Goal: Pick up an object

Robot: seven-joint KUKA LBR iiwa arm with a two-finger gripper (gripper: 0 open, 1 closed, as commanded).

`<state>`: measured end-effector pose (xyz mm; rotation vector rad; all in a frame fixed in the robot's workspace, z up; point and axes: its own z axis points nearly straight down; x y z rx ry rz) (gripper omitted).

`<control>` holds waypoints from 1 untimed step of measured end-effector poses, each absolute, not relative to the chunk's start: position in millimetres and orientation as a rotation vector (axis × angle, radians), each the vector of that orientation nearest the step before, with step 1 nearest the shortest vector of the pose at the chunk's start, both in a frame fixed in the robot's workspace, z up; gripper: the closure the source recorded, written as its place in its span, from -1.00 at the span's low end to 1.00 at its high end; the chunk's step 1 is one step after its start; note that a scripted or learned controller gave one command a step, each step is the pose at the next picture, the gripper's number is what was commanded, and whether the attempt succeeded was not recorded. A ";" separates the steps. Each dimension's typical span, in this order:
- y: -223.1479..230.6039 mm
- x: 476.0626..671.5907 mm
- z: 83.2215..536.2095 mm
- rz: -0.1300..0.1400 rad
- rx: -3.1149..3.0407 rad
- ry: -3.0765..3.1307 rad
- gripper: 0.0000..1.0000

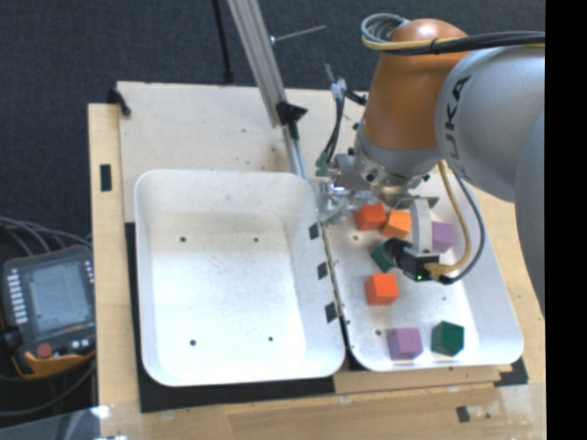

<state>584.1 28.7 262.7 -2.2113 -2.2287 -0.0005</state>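
A: Where's the arm [495,108]?
B: Over the right bin [500,333], its gripper [358,195] low. Spread or clamped on anything, I can't tell.
A: The blocks?
B: An orange block [371,216] is just beside the gripper. A green block [448,337] and a purple block [404,342] are well apart from it.

A: What surrounds the pale wooden bench [105,273]?
B: Dark grey carpet [110,26]; an aluminium post [255,44] slants up behind.
A: And at left?
B: A control pendant [50,302] with cables [27,232], on the carpet.
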 end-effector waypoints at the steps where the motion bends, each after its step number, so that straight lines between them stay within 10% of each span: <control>1: 76.0 571.7 264.9 0.000 -2.211 -2.228 1.00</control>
